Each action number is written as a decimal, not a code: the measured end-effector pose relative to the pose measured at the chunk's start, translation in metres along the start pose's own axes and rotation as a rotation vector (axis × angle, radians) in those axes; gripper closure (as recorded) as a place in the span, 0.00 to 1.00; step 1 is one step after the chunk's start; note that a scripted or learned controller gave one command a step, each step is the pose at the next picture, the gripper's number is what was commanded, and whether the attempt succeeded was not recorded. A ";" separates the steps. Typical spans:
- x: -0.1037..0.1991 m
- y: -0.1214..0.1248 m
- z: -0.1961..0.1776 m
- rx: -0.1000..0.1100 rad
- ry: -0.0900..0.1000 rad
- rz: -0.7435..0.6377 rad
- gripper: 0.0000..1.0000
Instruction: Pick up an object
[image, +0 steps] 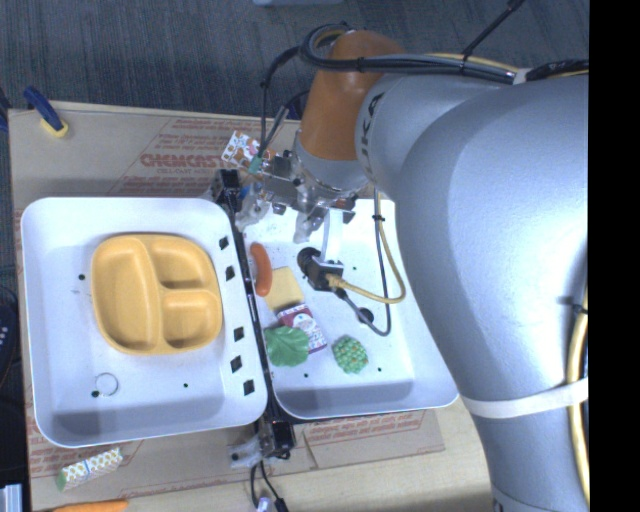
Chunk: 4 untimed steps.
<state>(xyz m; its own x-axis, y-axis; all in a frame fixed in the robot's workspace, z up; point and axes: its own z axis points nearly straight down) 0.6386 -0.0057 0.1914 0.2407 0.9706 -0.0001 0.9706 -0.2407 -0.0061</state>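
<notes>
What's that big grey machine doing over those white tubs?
A grey robot arm is reaching in over the right-hand bin, trying to pick something up. Its claw hangs near the bin's top end. Just below it lie an orange sausage, a yellow block, a green leaf and a bumpy green ball. I can't tell whether it has gripped anything. The left bin holds a yellow divided tray.

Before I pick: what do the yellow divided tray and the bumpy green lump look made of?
Yellow divided tray: likely moulded plastic, smooth, semi-matte; soft highlights, rounded compartment walls. Bumpy green lump: probably plastic or rubber toy food; pebbled matte surface, too small to tell which.
</notes>
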 end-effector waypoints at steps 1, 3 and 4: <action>-0.004 0.019 0.000 -0.004 -0.001 -0.237 0.00; -0.018 -0.007 0.000 -0.001 -0.001 -0.539 0.00; -0.020 -0.025 0.000 -0.001 -0.002 -0.748 0.00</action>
<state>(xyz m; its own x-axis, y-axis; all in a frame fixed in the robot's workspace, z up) 0.6091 -0.0188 0.1916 -0.4839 0.8751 0.0021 0.8751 0.4839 -0.0043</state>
